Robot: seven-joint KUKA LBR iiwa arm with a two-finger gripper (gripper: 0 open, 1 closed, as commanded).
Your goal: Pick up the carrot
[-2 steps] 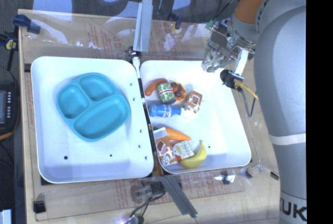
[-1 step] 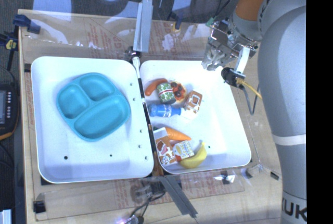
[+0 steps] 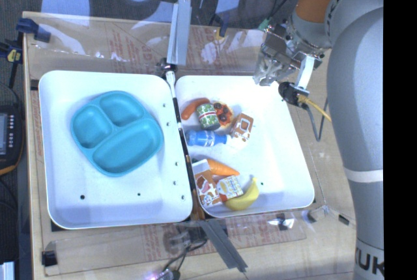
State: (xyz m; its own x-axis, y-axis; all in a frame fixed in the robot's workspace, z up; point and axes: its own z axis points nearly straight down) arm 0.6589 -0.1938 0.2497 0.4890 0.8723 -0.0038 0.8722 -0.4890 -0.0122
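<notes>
The carrot (image 3: 223, 169), orange and tapered, lies near the front of the right bin (image 3: 287, 142), pointing right. It rests among a small printed carton (image 3: 210, 189) and a banana (image 3: 244, 196). My gripper (image 3: 266, 77) hangs over the back rim of the right bin, well behind the carrot and to its right. It is open with nothing between its fingers.
A blue bottle (image 3: 207, 138), a green-labelled can (image 3: 208, 116), an orange piece (image 3: 192, 108) and a small box (image 3: 242, 127) lie mid-bin behind the carrot. The left bin (image 3: 58, 200) holds a blue divided plate (image 3: 117, 132). A yellow cable (image 3: 316, 109) trails from the wrist.
</notes>
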